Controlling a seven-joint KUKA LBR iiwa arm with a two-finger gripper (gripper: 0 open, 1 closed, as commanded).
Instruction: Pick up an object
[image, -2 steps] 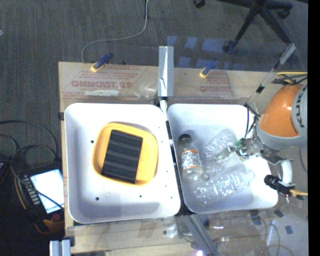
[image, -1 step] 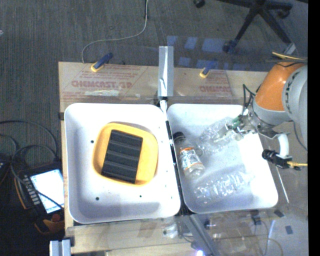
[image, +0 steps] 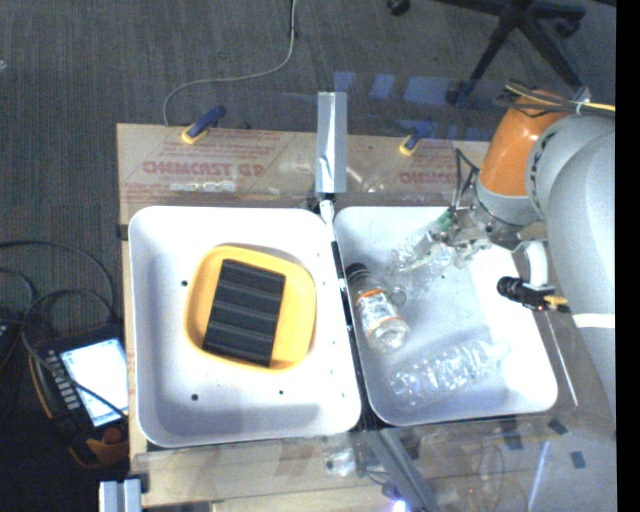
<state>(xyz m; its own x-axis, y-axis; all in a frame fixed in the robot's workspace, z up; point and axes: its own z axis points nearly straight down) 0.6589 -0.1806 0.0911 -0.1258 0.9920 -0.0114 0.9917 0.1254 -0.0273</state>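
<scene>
Clear crumpled plastic bottle (image: 425, 258) lies directly at fingers (image: 462, 232), upper part of right white bin (image: 530, 395); contact unclear. Finger state: cannot tell. Small clear bottle with orange label (image: 380, 312) lower-left of fingers. Yellow tray with black ribbed block (image: 247, 306) well left, other bin.

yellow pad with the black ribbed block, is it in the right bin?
No, the yellow pad bearing the black ribbed block lies in the left white bin.
</scene>
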